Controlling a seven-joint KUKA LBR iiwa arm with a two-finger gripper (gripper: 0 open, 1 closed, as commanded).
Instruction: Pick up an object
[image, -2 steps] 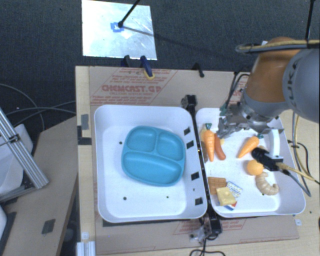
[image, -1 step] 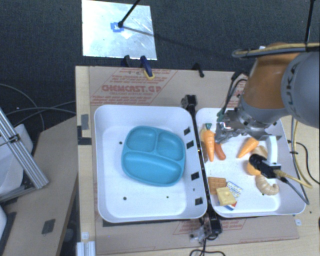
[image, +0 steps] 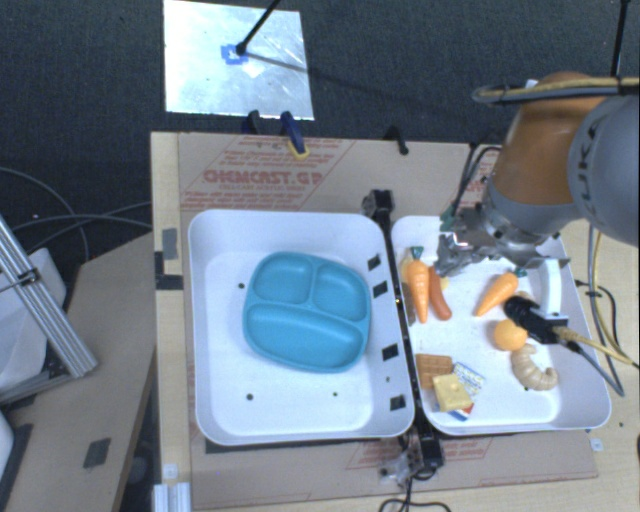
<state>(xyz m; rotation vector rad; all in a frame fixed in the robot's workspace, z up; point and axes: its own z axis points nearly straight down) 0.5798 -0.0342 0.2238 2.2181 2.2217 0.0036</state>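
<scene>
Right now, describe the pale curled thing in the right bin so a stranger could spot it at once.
Look at the right bin, the one crowded with toy food rather than the one with the blue tray. Near its front right corner, just below the orange ball, lies the croissant: the only pale, curled piece there.

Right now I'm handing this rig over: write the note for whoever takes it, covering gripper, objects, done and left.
Gripper: low over the right bin's back left part, just above the two carrots; finger state unreadable from this view, nothing seen between them.
Objects in right bin: two carrots by the left wall, a third carrot mid-bin, orange fruit, croissant, cracker, cheese wedge.
Left bin: blue divided plate.
Done: approach only.
Left: grasp and lift one object.
</scene>
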